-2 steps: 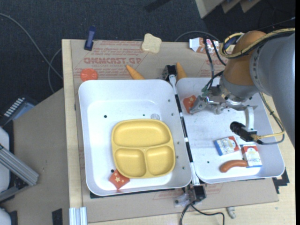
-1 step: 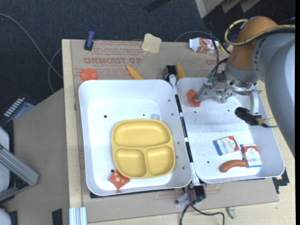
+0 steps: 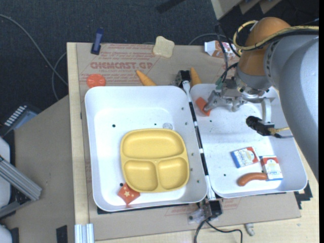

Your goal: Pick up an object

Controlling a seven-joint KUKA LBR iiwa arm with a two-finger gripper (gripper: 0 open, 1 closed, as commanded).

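The arm is rocking a fat, smooth light-grey shell that's taking up most of the right side, with a rounded glossy orange band sitting right above the wrist. Below that band, a darker grey metal ring is leading down into the gripper, which is looking like bare silvery metal with small dark fittings on it. Thin black and yellowish cables are looping around the orange part and trailing down past the wrist, just above the jaws.
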